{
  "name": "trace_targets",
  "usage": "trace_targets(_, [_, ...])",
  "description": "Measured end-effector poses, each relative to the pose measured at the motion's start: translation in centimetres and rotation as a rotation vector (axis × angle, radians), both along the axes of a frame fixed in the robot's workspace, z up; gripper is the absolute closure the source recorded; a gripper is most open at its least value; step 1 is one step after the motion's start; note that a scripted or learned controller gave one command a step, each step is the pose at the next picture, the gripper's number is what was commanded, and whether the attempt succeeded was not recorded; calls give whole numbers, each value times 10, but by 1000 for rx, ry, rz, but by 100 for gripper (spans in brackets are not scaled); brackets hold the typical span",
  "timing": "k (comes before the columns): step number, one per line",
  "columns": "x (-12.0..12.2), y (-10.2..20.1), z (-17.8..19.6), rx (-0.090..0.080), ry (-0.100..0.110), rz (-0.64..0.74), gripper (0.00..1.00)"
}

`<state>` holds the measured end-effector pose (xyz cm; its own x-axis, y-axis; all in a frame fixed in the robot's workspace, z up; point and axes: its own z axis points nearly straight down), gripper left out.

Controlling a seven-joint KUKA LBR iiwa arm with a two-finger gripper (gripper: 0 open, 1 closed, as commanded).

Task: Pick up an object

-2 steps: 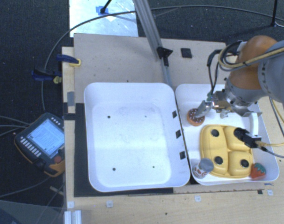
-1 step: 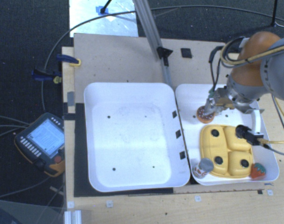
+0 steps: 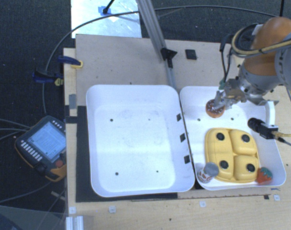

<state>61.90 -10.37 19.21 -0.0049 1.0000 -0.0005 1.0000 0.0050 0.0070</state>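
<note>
On the bench (image 3: 136, 66), the grey arm (image 3: 267, 56) reaches over the right bin (image 3: 195, 99), its gripper (image 3: 222, 99) directly above a small brown round object (image 3: 215, 109), apparently lining up a grasp; whether the fingers are spread or closed cannot be told. A yellow tray (image 3: 231, 155) lies nearby.
</note>
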Motion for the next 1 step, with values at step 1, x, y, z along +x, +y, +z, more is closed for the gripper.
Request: trace_targets(1, [2, 10, 49, 0, 0, 1, 100])
